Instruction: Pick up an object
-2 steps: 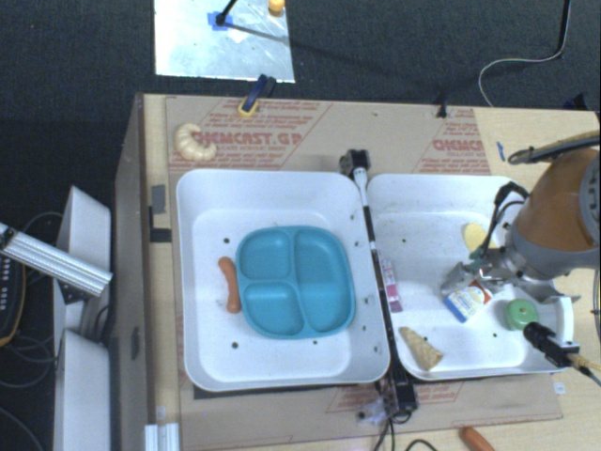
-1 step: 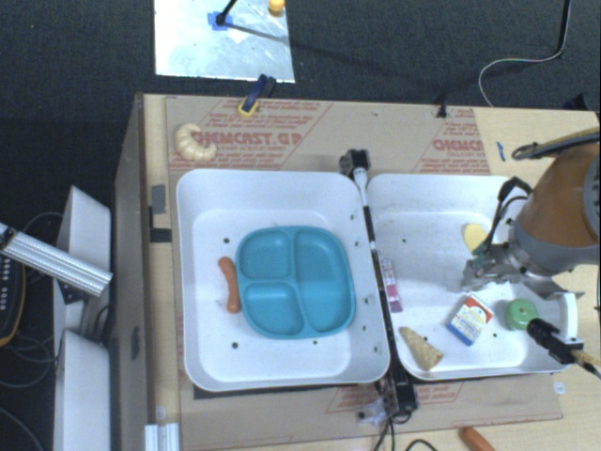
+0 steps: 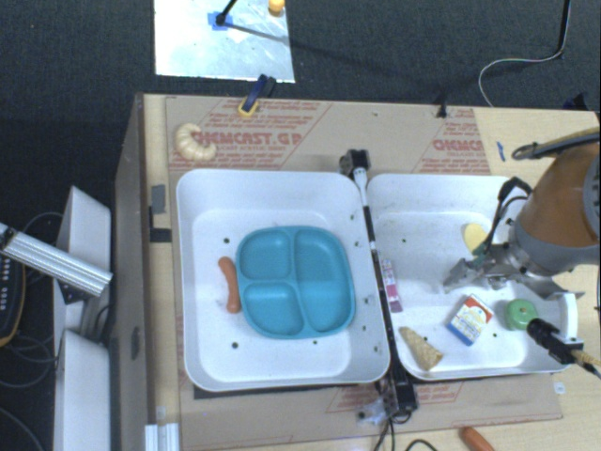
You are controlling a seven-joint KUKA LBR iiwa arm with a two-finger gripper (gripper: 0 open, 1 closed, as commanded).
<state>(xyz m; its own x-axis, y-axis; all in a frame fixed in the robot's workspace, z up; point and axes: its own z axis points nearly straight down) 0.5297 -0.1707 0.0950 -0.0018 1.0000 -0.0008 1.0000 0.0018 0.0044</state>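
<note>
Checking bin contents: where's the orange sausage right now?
The orange sausage lies in the left bin, on the bin floor just left of the blue divided plate, far from the claw in the right bin.

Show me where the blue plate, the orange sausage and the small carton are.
blue plate (image 3: pixel 296 281), camera view: central divider between its compartments.
orange sausage (image 3: pixel 230 284), camera view: middle of its length.
small carton (image 3: pixel 469 318), camera view: its top face.

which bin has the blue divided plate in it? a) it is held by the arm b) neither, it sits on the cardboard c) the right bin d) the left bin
d, since the blue divided plate lies flat on the floor of the left bin, with an orange sausage beside it, while the arm works over the right bin.
</note>
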